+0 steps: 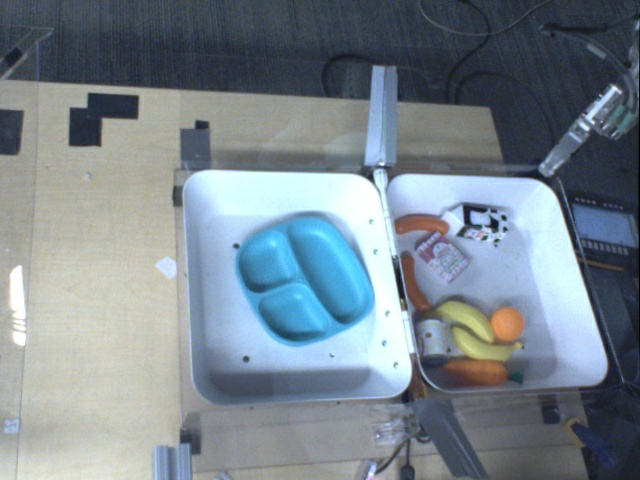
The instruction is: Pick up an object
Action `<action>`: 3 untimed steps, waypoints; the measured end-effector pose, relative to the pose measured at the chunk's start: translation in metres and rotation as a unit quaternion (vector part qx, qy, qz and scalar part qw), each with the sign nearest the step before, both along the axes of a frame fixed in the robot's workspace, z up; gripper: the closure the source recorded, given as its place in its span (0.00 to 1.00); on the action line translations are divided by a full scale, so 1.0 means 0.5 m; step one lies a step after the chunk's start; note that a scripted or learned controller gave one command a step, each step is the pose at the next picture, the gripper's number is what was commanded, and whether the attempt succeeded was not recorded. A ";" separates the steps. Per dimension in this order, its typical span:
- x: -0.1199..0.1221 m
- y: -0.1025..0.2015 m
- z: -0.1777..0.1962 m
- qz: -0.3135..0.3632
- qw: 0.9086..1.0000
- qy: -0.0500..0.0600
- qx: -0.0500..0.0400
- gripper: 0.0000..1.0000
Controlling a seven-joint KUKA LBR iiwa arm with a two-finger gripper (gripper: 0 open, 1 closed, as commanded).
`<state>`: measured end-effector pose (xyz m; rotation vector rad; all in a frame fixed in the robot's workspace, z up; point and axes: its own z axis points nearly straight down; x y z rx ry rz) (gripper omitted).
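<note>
Seen from above, the wooden surface (100,268) carries two shallow white bins side by side. The left bin (215,368) holds a blue divided plate (305,276) near its middle, tilted so its compartments fan toward five o'clock. The right bin (560,298) holds the small things. At eleven o'clock in it lies a sausage (422,225), with a black-and-white toy cow (482,223) just beside it toward one o'clock. A small pink packet (442,258) lies below the sausage, and a second, thinner sausage (414,283) runs along the bin's left wall at nine o'clock. Toward six o'clock sit two bananas (470,330), an orange ball (508,323) touching them on the right, a carrot (478,373) against the near wall, and a roll of tape (432,336) at seven o'clock. The gripper (598,118) hangs at one o'clock, outside the right bin's far corner and well apart from everything in it; whether it is open or closed cannot be told.
</note>
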<state>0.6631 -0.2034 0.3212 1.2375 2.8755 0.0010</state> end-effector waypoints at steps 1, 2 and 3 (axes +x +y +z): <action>0.007 -0.002 -0.006 -0.019 1.000 -0.001 0.001 0.00; 0.011 0.000 0.022 -0.016 1.000 -0.006 -0.001 1.00; -0.015 0.291 0.235 -0.083 0.997 0.000 0.003 1.00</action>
